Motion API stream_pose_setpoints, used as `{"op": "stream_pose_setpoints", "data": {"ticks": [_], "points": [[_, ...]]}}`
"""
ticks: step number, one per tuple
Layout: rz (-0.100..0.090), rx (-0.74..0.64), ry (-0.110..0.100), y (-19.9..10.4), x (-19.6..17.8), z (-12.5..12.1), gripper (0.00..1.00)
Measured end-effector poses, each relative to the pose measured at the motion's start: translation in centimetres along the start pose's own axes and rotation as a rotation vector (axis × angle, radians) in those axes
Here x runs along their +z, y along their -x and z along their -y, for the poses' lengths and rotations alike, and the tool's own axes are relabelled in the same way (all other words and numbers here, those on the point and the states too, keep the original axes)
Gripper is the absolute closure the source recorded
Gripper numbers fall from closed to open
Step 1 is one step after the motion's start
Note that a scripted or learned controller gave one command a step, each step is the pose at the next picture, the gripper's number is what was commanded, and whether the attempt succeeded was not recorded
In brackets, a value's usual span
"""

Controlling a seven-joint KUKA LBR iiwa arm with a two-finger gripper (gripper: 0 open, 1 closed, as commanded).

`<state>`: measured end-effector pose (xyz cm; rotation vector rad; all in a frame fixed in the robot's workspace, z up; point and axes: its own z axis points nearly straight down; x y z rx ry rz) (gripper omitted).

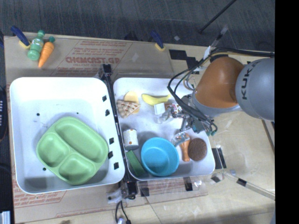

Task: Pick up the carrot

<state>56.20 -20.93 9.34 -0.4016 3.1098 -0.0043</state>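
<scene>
- Nearest the front rim of the right bin sit a blue bowl and a brown round piece, and squeezed between them lies the carrot.
- The carrot's long axis runs front to back in the bin, its upper end just under the end effector.
- From here the carrot sits a touch nearer than the end effector and almost directly below it; a short drop seems all that's needed.
- Whether that tool is wide or narrow I cannot tell; cables and clutter hide it.
- Farther back lie a banana and a waffle piece.
- A second toy carrot rests on the surface beyond the left bin.
</scene>
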Motion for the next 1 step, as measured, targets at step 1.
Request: {"op": "stream_pose_setpoints", "data": {"ticks": [1], "points": [[-0.004, -0.142, 0.002, -4.14, 0.06, -1.1, 0.0]]}}
